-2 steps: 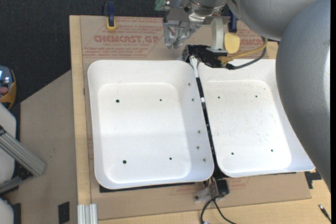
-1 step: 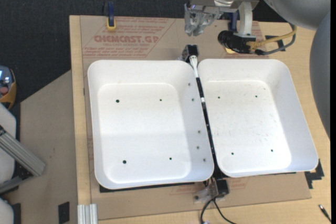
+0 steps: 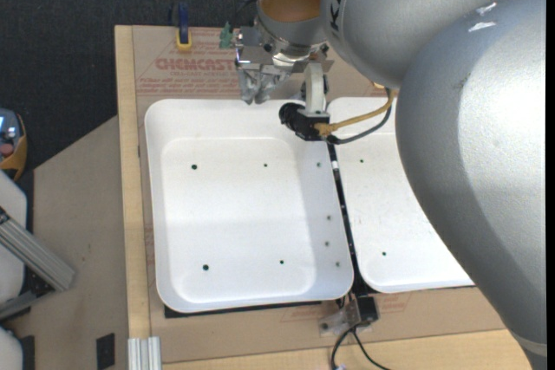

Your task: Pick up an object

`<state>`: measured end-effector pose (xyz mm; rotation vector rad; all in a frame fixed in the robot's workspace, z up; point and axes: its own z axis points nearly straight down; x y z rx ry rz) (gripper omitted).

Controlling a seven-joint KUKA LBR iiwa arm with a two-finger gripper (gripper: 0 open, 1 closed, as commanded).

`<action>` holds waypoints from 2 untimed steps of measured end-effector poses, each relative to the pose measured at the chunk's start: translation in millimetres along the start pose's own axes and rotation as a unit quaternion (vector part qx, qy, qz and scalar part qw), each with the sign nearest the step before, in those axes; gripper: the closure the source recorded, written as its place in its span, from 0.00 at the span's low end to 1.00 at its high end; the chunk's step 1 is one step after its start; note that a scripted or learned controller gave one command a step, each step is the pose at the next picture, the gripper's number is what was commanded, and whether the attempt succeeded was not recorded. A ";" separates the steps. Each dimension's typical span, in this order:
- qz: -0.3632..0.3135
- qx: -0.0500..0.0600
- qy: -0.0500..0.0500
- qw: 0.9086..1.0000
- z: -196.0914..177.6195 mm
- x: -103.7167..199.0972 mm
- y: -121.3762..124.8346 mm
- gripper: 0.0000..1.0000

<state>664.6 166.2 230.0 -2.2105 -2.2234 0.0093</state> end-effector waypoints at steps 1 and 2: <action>0.004 -0.007 0.000 1.000 -54.7 -34.3 1.6 1.00; 0.005 -0.007 -0.001 1.000 -113.0 -106.4 0.8 1.00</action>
